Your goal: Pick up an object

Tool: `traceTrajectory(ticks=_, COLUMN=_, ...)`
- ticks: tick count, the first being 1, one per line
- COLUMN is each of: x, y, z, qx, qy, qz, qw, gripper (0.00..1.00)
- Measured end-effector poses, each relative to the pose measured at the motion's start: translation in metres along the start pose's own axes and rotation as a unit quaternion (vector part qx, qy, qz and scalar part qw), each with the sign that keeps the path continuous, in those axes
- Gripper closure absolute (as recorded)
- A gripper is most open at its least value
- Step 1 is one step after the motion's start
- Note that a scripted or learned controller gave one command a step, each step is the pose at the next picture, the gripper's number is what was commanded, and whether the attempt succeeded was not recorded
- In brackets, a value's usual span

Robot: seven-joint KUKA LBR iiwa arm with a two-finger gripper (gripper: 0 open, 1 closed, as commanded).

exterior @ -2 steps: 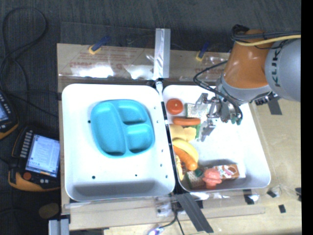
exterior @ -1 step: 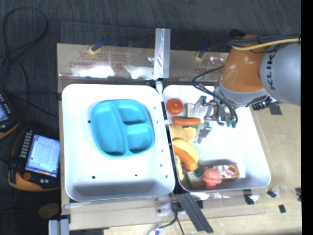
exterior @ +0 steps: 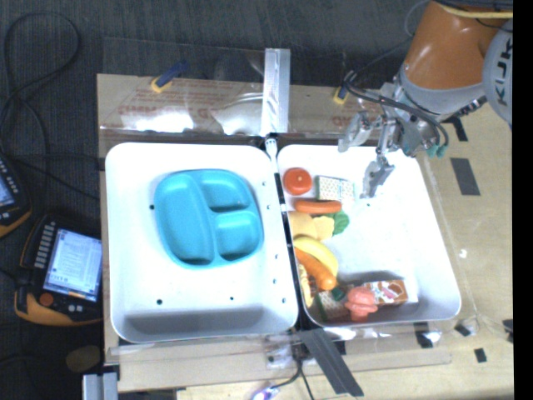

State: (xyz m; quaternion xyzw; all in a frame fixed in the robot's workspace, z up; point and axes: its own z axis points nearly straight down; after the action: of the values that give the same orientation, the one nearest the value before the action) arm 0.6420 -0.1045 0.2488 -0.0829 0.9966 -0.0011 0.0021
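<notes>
Two white bins sit side by side on the bench. On the arm (exterior: 462, 40), at the far right edge, the letters "KU" can be read on the grey casing; no other writing is legible from where I stand. The small packet has print on it, too fine to make out.

Counting: one blue tray (exterior: 208, 215) with three compartments lies in the left bin (exterior: 133, 307), a little toward its far edge. The right bin (exterior: 416, 248) holds the toy food, bunched along its left wall and near edge: one red tomato (exterior: 297, 180) in the far left corner, one pale packet (exterior: 334, 187) just beside it, one carrot (exterior: 316, 207) with green leaves under that, one yellow banana (exterior: 319, 252), one orange sausage-like piece (exterior: 318, 270) touching the banana, one pink lumpy piece (exterior: 360, 302) and one red-and-white wrapper (exterior: 390, 291) by the near edge. A few more bits are tucked in the near left corner; I cannot tell what they are.

The gripper (exterior: 376, 180) hangs over the far part of the right bin, just to the right of the packet and apart from it. Its fingers point down with nothing between them; whether they are open or closed I cannot tell.
</notes>
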Motion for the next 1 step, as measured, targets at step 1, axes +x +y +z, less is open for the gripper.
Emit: traceTrajectory(ticks=1, x=0.03, y=0.0806, z=0.0646, qx=-0.002, qy=0.002, qz=0.1, qw=0.995, gripper=0.0)
